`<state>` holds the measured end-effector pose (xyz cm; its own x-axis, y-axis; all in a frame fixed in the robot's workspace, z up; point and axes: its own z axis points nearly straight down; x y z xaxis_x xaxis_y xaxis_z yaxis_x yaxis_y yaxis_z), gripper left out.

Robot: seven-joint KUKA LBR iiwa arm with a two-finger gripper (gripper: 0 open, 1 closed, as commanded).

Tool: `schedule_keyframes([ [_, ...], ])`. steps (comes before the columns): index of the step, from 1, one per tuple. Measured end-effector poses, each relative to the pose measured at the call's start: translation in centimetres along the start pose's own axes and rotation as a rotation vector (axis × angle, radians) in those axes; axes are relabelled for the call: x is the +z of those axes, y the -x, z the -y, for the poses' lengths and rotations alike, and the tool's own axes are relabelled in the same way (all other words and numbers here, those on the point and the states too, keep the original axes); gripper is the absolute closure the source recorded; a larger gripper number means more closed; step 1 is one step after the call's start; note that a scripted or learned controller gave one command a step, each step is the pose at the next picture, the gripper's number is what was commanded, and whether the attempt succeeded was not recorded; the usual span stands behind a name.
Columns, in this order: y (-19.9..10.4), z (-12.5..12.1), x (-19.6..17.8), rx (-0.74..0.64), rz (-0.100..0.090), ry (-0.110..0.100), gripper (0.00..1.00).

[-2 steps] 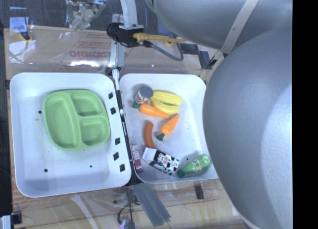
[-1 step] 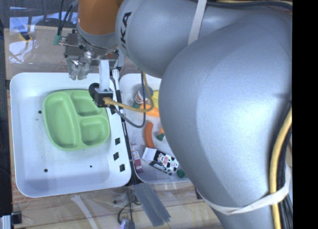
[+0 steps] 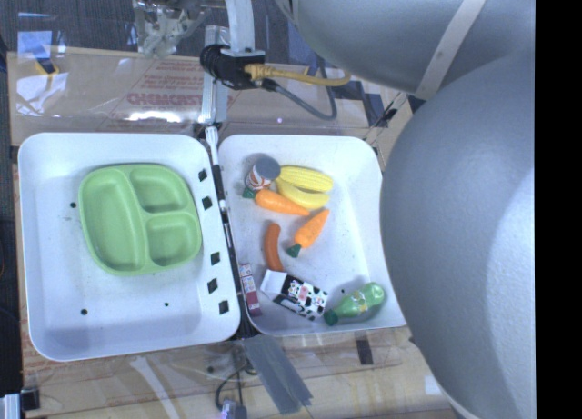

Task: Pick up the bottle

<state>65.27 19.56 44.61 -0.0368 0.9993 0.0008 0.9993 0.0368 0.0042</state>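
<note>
A robotics lab: white bins [image 3: 300,149] on a bench [image 3: 109,90], cables [image 3: 300,76] behind.

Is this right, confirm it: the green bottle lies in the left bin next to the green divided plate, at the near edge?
Not quite. The camera view shows the green bottle lying in the right bin, at its near edge beside the black-and-white carton. The green divided plate sits in the left bin.
</note>
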Motion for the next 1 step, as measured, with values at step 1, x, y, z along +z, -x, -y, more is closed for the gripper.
schedule_keyframes([
  [1,1.56,2.98,19.57,-0.036,0.005,-0.016,1.0],
])
